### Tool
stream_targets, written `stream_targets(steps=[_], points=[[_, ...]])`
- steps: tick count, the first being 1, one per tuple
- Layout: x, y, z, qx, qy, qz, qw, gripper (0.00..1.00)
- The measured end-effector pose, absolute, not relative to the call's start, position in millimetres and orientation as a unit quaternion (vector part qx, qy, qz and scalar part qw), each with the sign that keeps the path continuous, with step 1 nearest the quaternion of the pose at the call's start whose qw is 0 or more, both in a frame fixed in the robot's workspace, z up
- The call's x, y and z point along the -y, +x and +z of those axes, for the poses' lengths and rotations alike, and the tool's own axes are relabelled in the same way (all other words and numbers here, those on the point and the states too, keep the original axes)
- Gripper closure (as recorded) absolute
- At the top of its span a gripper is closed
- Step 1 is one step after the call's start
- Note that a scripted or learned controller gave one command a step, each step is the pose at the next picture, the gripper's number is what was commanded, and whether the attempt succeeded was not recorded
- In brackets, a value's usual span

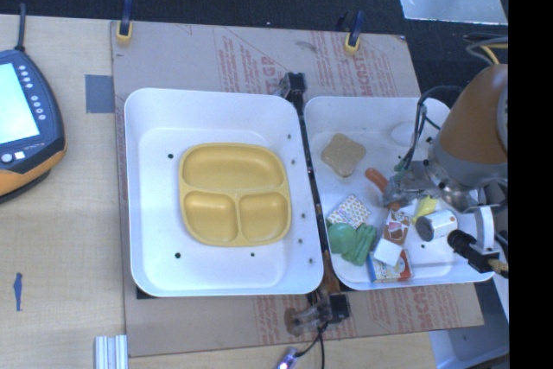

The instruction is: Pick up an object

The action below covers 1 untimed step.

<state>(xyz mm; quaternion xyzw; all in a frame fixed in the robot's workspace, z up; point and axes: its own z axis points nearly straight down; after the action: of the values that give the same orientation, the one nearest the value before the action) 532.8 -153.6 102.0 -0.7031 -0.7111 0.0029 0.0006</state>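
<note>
Apparently the pick is not yet done: the gripper (pixel 403 188) sits low among clutter in the right white bin (pixel 377 106), right of frame centre, by the small orange carrot-shaped toy (pixel 376 179), nothing visibly lifted.

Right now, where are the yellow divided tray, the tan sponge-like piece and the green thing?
Yellow divided tray (pixel 234 191), camera view, its centre ridge.
Tan sponge-like piece (pixel 343 154), camera view, its middle.
Green thing (pixel 352 241), camera view, its middle.
</note>
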Motion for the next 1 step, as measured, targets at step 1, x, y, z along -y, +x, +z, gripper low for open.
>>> stream_targets(steps=[1], points=[[87.5, 548.5, 192.4, 0.709, -0.705, 0.0001, 0.001, 1.0]])
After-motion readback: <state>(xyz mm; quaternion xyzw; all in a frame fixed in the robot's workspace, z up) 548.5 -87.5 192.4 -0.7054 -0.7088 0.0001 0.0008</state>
